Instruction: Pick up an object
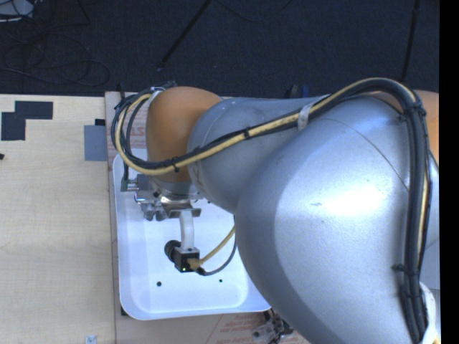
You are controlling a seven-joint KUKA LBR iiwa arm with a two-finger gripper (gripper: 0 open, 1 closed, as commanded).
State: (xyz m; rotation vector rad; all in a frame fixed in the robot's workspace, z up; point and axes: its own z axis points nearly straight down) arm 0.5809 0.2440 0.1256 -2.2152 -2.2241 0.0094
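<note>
Over the far end of the white bin (143, 301), close to its left rim, the gripper (170, 208) hangs below the arm's orange band (176, 124), pointing down toward the bin floor. Its grip state is not readable from where I stand: the mounting hardware and the wrist above hide the tips. The grey arm (323, 213) comes in from the right, and its bulk covers the bin's right side and far edge. Where the object to be picked lies cannot be told from this view. Visible edges: the left rim runs straight alongside the pale wooden worktop (50, 228), the near rim curves round at the near-left corner, and printed cardboard (237, 326) shows just beyond the near rim. Room to move: white floor shows between the gripper and the near rim, marked by two small dark dots (159, 284), one toward the left and one toward the right. Sideways room to the left rim is slight, and on the right the arm's own body closes in. On the worktop, well apart from the bin, sit a black stepped patch (27, 117) and a grey rectangle (94, 142).
</note>
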